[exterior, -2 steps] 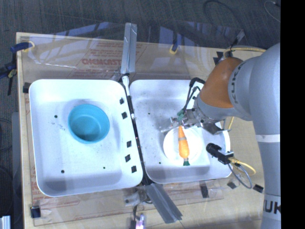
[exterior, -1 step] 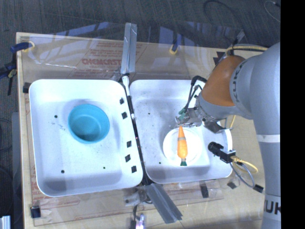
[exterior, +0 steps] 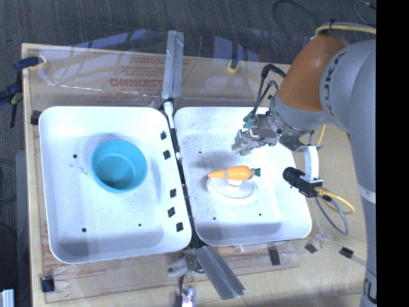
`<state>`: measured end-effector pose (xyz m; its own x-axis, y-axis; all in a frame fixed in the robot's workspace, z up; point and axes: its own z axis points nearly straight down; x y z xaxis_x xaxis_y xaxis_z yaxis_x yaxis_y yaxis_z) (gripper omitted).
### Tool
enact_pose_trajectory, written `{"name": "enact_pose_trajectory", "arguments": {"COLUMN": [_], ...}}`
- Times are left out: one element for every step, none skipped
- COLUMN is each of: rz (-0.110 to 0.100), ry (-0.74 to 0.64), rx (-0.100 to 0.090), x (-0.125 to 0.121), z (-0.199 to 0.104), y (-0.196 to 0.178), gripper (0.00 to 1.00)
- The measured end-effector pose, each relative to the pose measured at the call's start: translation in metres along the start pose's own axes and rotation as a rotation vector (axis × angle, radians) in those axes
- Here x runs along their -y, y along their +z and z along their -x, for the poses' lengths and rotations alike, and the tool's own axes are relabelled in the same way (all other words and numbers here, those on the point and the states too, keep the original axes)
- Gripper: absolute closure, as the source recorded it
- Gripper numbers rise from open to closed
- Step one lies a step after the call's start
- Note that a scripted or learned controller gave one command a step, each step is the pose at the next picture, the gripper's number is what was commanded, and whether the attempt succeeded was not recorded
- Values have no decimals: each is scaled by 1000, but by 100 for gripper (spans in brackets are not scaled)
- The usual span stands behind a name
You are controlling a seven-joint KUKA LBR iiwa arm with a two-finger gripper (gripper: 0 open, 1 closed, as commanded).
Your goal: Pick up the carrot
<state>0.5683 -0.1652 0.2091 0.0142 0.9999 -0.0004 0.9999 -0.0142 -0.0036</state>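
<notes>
you get bright, even overhead light; both white bins (exterior: 102, 235) glare near washed-out. soft shadow under the carrot (exterior: 233, 173). gripper (exterior: 246, 139) slightly blurred; dark floor dim, grainy.

Two shallow white bins sit side by side on a wooden bench (exterior: 332, 261). In the left bin (exterior: 64, 229) a blue bowl (exterior: 119, 165) stands upright, a little toward the bin's far edge and roughly midway between its left and right walls. In the right bin (exterior: 211, 226) a small white plate (exterior: 233, 190) lies near the middle, and the orange carrot (exterior: 231, 173) rests across the plate's far rim, its green end pointing toward the bin's right wall. The grey arm (exterior: 339, 75) reaches in over the right bin's far right corner. Its gripper (exterior: 246, 139) hangs above the bin floor, apart from the carrot, on the far side of it.
</notes>
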Motion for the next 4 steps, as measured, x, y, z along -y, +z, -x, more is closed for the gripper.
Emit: {"name": "enact_pose_trajectory", "arguments": {"rz": [-1,8,6,-2], "ry": [0,-15,-20,-243], "rx": [0,2,1,0], "x": [0,54,53,32], "z": [0,-42,-42,-81], "y": [0,116,108,21], "gripper": [0,0,100,100]}}
